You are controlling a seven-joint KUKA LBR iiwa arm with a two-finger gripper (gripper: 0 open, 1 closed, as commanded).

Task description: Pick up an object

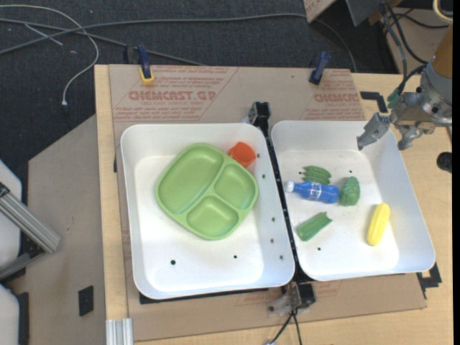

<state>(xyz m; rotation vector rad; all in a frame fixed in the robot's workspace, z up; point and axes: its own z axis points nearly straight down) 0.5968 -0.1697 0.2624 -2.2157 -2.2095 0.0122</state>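
A brown cardboard-covered surface [180, 95] carries two shallow white plastic bins side by side. The left white bin [151, 264] holds a light green plastic plate with three compartments [207, 190], lying flat toward the bin's far half. A small orange rounded object [243, 152] sits just beside the plate's far right edge, close to the bin's far right corner. Two blue clamps grip the far edge of the surface, one at the left [145, 65] and one further right [320, 67]. The right white bin [410, 254] holds the loose pieces. A dark green ridged vegetable-shaped toy [316, 172] lies toward the far side, and just nearer than it a blue plastic bottle with a white cap [313, 191] lies on its side, cap pointing left. The bottle's right end touches a green broccoli-like toy [350, 191]. A flat green pod-shaped toy [313, 226] lies nearer, apart from the bottle. A yellow corn-like toy [378, 223] lies to the right, well apart from the rest. The grey two-finger hand [392, 135] hangs over the far right corner of this bin, its fingers spread apart with nothing between them, well apart from every toy.
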